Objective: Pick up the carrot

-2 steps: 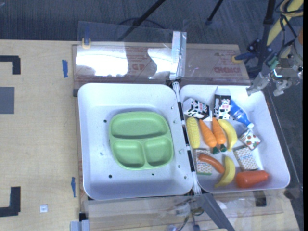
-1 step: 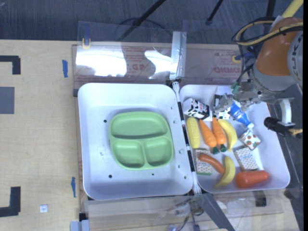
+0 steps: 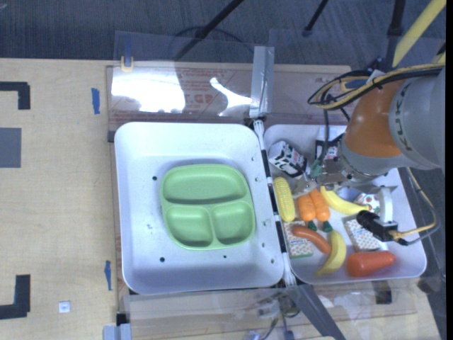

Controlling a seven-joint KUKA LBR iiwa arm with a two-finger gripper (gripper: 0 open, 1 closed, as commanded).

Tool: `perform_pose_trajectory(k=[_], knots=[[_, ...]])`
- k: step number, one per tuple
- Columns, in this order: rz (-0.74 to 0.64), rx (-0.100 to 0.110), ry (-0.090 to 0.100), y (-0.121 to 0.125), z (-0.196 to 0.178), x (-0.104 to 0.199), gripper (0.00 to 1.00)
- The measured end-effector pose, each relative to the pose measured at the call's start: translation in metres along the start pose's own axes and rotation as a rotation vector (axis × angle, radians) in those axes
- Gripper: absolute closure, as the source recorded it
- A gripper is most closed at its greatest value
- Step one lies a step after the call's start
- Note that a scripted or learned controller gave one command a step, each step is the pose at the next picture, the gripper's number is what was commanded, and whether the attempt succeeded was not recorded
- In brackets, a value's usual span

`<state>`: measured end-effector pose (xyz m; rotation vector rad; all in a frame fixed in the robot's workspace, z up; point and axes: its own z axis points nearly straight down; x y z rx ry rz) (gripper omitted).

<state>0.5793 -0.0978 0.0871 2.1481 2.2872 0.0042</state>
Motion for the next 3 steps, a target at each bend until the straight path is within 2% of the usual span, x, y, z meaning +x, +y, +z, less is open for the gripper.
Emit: perform_pose_trajectory(k=[1, 2, 3], knots=[[0.003, -0.005, -0.001, 0.001, -0.011, -0.001, 1.0], [0.003, -0.003, -0.001, 0.001, -0.01, -0.001, 0.0], [0.142, 0.008, 0.002, -0.039, -0.051, -0.001, 0.0]])
